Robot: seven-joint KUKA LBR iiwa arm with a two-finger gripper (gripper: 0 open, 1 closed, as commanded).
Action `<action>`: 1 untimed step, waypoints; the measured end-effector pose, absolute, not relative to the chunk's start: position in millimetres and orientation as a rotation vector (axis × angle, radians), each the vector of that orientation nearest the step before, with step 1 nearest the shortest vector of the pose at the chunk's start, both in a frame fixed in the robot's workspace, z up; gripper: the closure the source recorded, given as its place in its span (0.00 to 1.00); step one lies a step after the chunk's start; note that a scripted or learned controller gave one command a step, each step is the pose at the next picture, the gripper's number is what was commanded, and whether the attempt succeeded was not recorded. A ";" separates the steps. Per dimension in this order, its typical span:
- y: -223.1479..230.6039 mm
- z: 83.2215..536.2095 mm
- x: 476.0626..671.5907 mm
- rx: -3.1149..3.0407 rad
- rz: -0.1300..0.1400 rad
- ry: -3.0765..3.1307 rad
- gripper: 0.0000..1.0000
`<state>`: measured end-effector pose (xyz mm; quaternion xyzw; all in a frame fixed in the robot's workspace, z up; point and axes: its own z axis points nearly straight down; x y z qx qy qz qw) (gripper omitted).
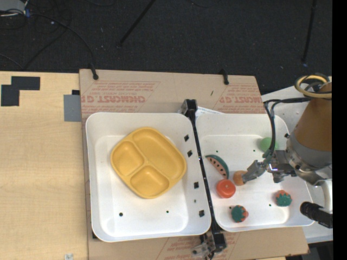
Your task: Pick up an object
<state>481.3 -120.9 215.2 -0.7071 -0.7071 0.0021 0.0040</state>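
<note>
Hand (250,173) sits low in my right bin (246,131), can't tell its opening; small orange piece (237,178) just left of it, red tomato (226,188) beyond.

Arm (317,129) reaching in from right, pincer (250,173) low, pointing left

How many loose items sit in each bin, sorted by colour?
Left bin:
Yellow divided plate: 1
Right bin:
Watermelon slice: 1
Red-orange round pieces: 2
Green-and-orange pieces: 2
Plain green piece: 1
Total: 7
</note>
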 end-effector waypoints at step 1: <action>-129.2 166.1 477.1 -2.217 0.007 -2.214 0.00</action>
